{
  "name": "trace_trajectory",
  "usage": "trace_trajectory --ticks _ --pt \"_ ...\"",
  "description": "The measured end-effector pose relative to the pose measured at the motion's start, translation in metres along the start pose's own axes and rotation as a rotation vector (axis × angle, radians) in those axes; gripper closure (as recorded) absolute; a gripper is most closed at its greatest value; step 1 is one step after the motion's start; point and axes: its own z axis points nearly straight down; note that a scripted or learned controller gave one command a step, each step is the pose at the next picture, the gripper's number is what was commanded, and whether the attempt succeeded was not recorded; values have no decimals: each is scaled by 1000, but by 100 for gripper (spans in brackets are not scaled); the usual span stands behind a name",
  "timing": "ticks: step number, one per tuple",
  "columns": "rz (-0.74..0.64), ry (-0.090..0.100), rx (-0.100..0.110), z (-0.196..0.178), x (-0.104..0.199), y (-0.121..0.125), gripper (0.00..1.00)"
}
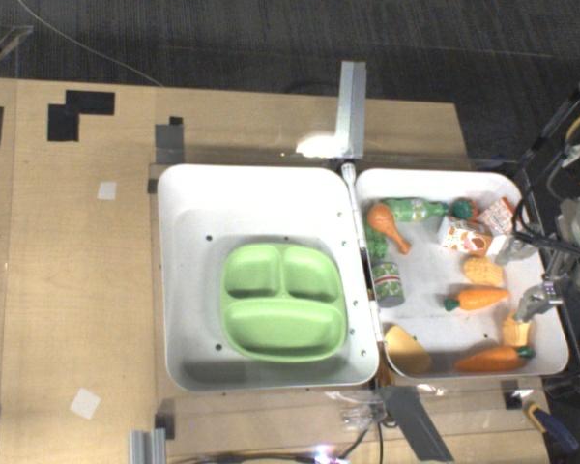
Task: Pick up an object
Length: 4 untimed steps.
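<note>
Lowest in the frame we see a carrot along the right bin's bottom edge. The gripper sits at right, just above it, beside another carrot. We cannot tell how its fingers stand. Farther up lie a green can, a drumstick and a bottle. A green divided plate rests in the left bin.
</note>
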Motion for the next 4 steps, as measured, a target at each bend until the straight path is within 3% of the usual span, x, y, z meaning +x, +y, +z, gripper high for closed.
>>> trace_trajectory --ticks 1,2,3,4 --pt "-18 -5 1 130 -7 38 0" --pt "53 -11 -2 131 -27 108 0" --pt "-361 -8 0 133 -94 101 0" --pt "-368 -9 1 133 -82 112 0"
